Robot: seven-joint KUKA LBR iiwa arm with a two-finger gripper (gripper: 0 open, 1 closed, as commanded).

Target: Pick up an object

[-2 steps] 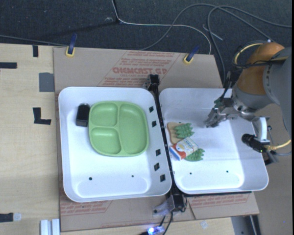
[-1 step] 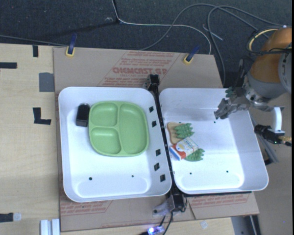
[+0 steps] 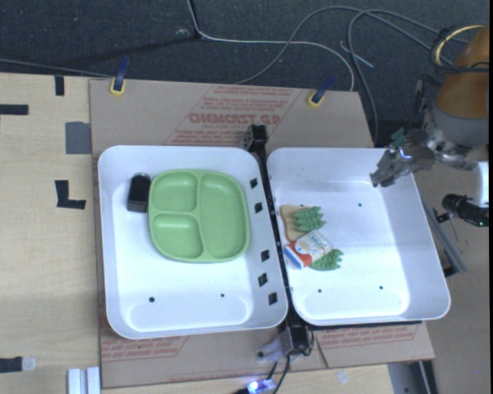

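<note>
In the right bin [image 3: 394,245] a small cluster of objects lies near its left wall: a tan piece with green leafy top [image 3: 302,217], a white packet with red and blue print [image 3: 307,249], and a green leafy piece [image 3: 329,259]. My gripper [image 3: 388,171] hangs at the right bin's far right rim, well apart from the cluster, with nothing seen between its fingers. The left bin [image 3: 123,277] holds a green divided plate [image 3: 200,215] and a small black block [image 3: 138,192] at the plate's left.
Clips along the seam between the two bins [image 3: 267,245]. Cables trail over the dark floor behind the bench [image 3: 312,31]. Brown cardboard [image 3: 222,113] lies under both bins.
</note>
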